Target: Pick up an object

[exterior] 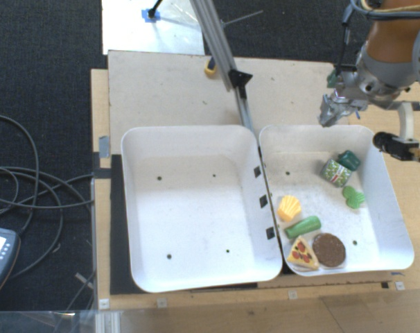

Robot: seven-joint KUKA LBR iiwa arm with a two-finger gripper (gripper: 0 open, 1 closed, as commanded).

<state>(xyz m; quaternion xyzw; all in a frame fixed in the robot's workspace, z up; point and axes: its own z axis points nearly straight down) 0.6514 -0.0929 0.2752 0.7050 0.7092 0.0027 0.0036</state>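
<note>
The nearest candidate for the pick is the small green can with a patterned label and dark green top (340, 168), lying tilted on the floor of the right-hand white bin (397, 217), in its far right part. Its long axis runs on a slant, dark top toward the far right wall, label end toward the bin's middle. Just below it lies a small bright green rounded piece (353, 198), close to it but apart.

Further toward the near edge, the other toys cluster together: a yellow ridged shell-like piece (289, 207), a green cucumber-shaped stick (303, 226) lying slantwise just beneath it, a pizza-slice toy with red dots (303, 253) and a round brown patty (329, 250) touching or almost touching that slice at the bin's near wall.

The two-finger gripper (330, 116) hangs over the far rim of the same bin, above its top edge. From it the can lies toward the near side and slightly to the right in the camera view, not far off; the cluster by the near wall is well apart from it. Whether the fingers are spread or closed I cannot tell at this angle, and nothing is seen between them.

My judgement is that the coming move calls for a short travel toward the can, with the wrist turned so the fingers close across its slanted axis, then a descent.

The left-hand white bin (137, 207) sits alongside.
</note>
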